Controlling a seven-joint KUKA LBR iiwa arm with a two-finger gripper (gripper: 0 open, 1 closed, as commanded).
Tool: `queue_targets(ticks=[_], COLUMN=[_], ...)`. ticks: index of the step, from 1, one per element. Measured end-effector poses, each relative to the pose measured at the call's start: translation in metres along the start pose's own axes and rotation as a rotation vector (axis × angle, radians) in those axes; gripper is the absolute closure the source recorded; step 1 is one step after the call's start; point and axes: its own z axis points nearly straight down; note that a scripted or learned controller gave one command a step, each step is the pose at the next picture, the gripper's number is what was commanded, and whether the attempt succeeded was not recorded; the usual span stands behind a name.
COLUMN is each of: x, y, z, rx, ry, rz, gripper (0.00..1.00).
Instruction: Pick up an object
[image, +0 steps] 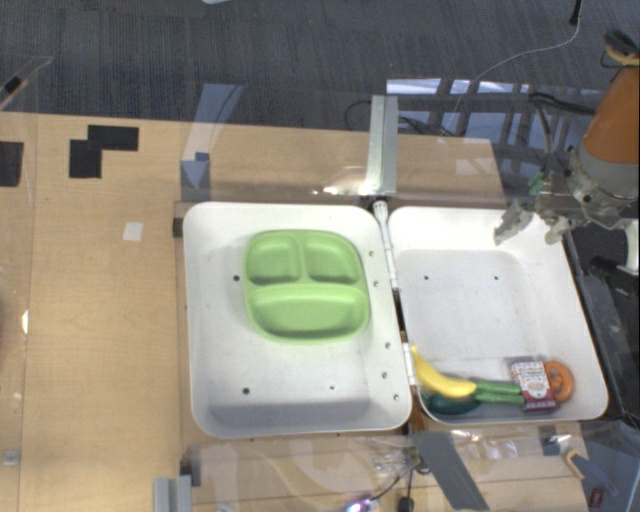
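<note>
1. Seen at the upper right: the gripper (530, 226), hanging over the far right corner of the right bin (480, 300), fingers spread apart, with nothing between them.
2. Above it, at about 1 o'clock from the fingertips, the orange band (612, 125) of the grey arm.
3. Heaped in the near right corner of the right bin: a yellow banana (440, 378), a dark green vegetable (480, 396), a small carton (532, 384) with a red-and-white label, and an orange round piece (558, 378).
4. Banana lying at about 7 o'clock from the gripper, well apart from it, resting partly on the green vegetable beside the bin's left wall.
5. Carton and orange piece lying at roughly 6 o'clock from the gripper, also well apart, touching or nearly touching each other; carton overlapping the right end of the green vegetable.
6. Bare white floor of the right bin between the gripper and the heap.
7. In the left bin (215, 300), at about 9 o'clock from the gripper: a light green divided plate (305, 285), flat, near the middle, with three compartments.
</note>
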Motion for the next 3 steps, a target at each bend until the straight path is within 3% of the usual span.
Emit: queue_targets(ticks=[1,2,3], x=[-0.026,-0.001,-0.016], y=[-0.026,-0.102,-0.105], z=[-0.056,0.047,-0.034], rx=[0.000,0.004,-0.001], ry=[-0.001,0.001,-0.001], rz=[0.321,0.254,0.287], gripper=[0.00,0.00,0.00])
